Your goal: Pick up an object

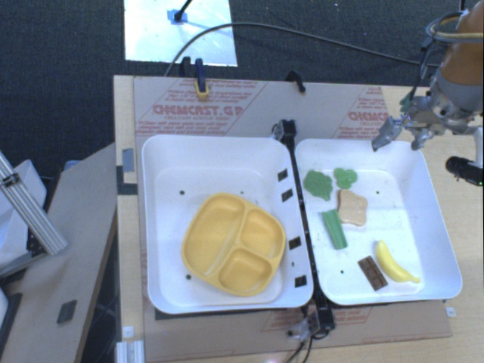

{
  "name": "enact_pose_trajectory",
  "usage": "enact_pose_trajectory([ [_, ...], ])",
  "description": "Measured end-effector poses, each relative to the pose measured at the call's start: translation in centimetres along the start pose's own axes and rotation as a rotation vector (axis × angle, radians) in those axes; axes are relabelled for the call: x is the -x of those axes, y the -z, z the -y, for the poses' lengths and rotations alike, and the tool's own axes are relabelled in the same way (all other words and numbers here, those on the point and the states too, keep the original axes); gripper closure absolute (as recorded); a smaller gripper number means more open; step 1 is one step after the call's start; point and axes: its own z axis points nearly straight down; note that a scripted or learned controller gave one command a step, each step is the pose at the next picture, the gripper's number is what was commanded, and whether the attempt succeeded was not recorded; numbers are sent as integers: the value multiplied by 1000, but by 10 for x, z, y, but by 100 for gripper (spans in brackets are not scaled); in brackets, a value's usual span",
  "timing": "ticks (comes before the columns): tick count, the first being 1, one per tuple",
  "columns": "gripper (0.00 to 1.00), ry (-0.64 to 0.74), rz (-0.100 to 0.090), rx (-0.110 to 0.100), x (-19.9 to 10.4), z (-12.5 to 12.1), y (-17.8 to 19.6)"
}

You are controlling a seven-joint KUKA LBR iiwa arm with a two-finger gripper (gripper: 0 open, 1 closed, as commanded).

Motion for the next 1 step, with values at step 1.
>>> enact_pose_trajectory([
  [1,0,3,3,13,-1,-3,8],
])
